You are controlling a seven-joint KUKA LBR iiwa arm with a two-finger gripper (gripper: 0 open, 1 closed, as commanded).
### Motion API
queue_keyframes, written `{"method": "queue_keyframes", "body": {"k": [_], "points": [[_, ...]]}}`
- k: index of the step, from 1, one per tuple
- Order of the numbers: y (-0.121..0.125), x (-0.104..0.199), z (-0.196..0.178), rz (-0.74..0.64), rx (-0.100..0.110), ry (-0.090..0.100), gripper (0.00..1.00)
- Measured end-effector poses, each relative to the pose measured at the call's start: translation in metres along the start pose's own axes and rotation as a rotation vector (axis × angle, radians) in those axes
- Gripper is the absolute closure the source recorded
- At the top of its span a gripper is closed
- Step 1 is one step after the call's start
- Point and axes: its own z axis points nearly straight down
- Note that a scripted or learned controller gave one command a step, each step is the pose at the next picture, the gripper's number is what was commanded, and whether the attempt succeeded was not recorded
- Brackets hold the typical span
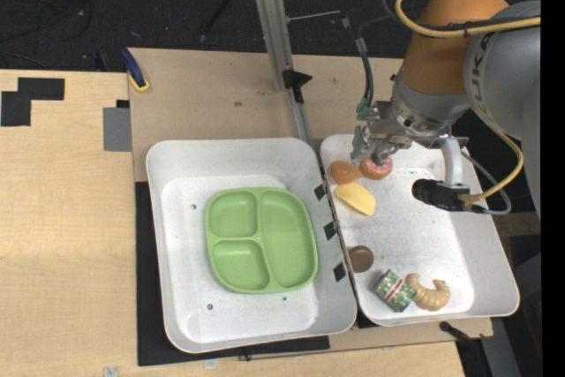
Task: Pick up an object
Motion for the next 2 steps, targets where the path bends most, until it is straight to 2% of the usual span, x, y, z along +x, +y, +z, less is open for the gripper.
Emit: {"method": "queue_keyframes", "body": {"k": [1,2], "points": [[-0.007,0.053,-0.009,0.000,0.001,0.000,1.00],[-0.025,0.104,-0.004,0.000,0.002,-0.002,1.00]]}}
